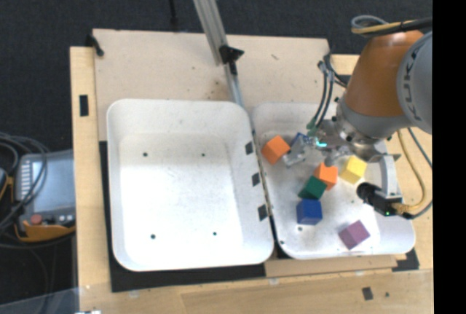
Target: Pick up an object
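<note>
The right bin (pixel 291 243) holds several small blocks: an orange cube (pixel 275 148) at its left, a smaller orange block (pixel 328 174), a green block (pixel 313 189), a blue cube (pixel 309 211), a yellow block (pixel 353 170) and a purple cube (pixel 354 234). My gripper (pixel 307 147) hangs low over the bin, just right of the orange cube and above the small orange and green blocks. Its metal fingers (pixel 297 153) reach down to the left, close beside the orange cube, and nothing shows between them.
The left bin (pixel 124 159) lies beside the right one. A slanted aluminium pole (pixel 207 10) rises from the bench behind the bins. A control pendant with cables (pixel 36 192) lies off the bench at the left.
</note>
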You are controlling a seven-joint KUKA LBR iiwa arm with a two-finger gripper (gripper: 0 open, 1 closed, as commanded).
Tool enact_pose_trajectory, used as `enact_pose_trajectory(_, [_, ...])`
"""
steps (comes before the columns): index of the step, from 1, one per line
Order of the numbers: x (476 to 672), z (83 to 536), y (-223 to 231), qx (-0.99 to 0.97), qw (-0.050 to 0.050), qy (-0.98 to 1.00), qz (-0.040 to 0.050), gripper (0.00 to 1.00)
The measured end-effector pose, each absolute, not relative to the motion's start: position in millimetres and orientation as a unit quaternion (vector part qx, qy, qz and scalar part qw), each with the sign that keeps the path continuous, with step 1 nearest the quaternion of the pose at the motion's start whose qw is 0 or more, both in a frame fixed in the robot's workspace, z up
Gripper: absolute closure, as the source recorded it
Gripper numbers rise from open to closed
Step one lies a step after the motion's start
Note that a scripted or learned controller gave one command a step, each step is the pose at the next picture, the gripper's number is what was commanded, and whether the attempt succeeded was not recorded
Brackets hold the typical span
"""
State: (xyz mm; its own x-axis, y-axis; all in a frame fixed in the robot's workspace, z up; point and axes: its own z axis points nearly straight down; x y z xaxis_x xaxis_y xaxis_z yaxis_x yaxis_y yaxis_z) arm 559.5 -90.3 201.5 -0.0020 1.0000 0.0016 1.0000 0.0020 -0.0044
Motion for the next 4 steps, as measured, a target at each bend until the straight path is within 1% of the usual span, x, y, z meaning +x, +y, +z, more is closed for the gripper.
enact_pose_trajectory(1, [560.5,203.7,-90.5,-0.707,0.0,-0.707,-0.0006,0.0])
enact_pose_trajectory(2, [559.8,161.6,-89.9,-0.708,0.001,-0.706,0.0019,0.0])
enact_pose_trajectory(3, [564.3,102.3,-91.1,-0.708,0.001,-0.706,0.0011,0.0])
enact_pose_trajectory(4, [565.2,97.9,-91.7,-0.708,0.0,-0.706,-0.0005,0.0])
